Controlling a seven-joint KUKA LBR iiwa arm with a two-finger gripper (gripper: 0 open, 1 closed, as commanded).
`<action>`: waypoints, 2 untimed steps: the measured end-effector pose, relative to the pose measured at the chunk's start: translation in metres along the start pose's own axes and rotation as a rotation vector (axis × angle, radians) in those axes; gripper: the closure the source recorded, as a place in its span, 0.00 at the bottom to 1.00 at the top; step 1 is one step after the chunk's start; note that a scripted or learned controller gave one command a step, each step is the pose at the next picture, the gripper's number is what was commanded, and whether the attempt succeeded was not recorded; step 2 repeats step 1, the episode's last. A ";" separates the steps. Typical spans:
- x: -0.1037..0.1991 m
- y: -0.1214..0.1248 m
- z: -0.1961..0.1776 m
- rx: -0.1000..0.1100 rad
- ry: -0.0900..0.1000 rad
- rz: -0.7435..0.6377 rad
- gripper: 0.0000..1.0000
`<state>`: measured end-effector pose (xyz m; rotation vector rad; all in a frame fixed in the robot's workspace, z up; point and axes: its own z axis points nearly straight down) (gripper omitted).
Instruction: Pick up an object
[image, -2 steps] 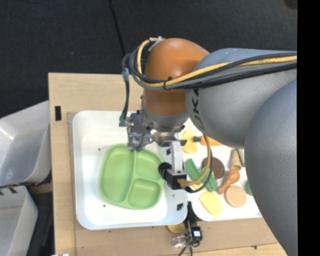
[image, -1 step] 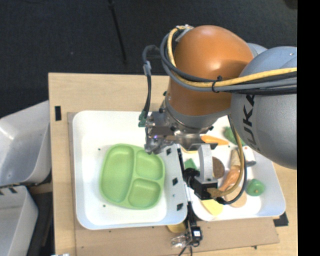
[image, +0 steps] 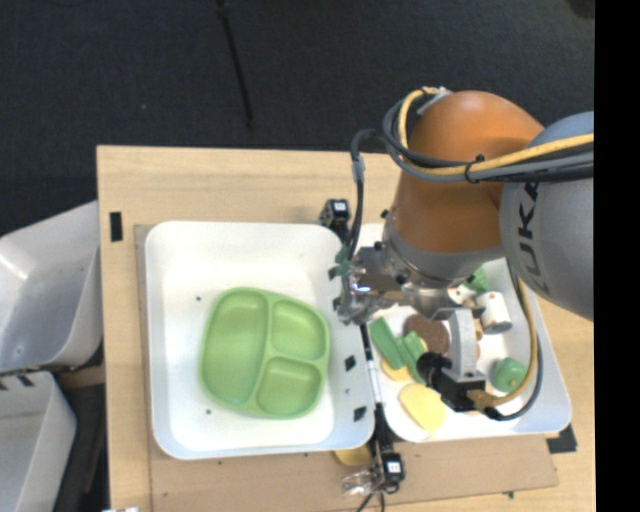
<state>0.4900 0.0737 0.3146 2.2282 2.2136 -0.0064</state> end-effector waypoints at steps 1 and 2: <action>0.004 0.001 -0.013 -0.004 0.003 -0.010 1.00; 0.004 0.001 -0.013 -0.004 0.003 -0.010 1.00</action>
